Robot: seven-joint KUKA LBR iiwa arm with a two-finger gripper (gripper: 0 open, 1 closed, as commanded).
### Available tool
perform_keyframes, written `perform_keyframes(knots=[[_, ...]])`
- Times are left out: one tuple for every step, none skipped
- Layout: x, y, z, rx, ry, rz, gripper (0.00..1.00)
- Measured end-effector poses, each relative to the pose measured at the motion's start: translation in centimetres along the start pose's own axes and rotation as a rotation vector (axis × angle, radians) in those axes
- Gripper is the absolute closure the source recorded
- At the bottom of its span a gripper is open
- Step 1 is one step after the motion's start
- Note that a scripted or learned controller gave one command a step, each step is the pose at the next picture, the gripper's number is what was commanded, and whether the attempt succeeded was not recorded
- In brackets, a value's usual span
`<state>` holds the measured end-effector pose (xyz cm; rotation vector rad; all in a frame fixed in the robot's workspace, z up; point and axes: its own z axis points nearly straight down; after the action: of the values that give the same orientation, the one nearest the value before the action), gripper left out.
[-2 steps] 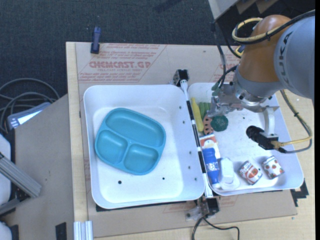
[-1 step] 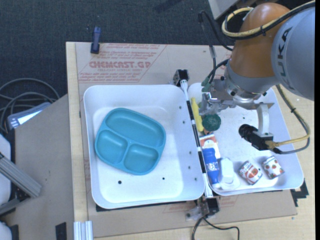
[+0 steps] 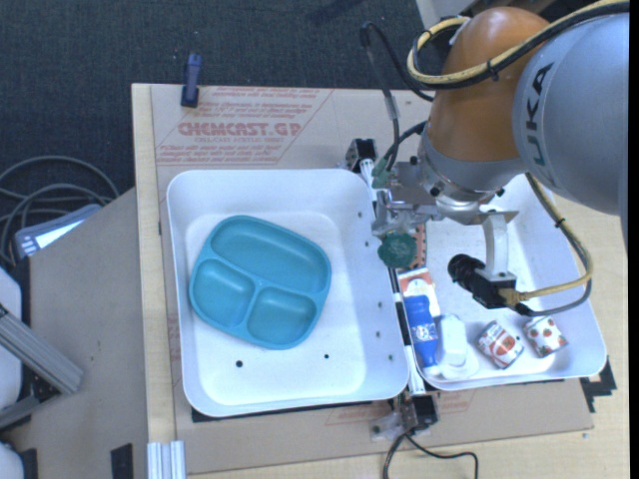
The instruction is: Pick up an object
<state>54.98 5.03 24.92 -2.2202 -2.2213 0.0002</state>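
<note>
Camera view shows a small dark-green round object [image 3: 396, 248] under the hand [image 3: 397, 230].

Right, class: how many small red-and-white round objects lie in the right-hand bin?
2. One lies near the right bin's front edge; the other sits just to its right. The arm covers part of that bin, so more may be hidden.

Robotics lab bench. Industrial arm [image 3: 559, 88] with loose cables [image 3: 45, 183] over two white bins [image 3: 200, 387] on a plywood board [image 3: 240, 133]. Dark carpet [image 3: 100, 28], aluminium framing [image 3: 40, 352] alongside.
</note>
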Motion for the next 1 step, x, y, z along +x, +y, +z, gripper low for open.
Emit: perform_keyframes(knots=[[-4.5,-0.12,0.51,0.001,-0.001,0.001,1.0]])
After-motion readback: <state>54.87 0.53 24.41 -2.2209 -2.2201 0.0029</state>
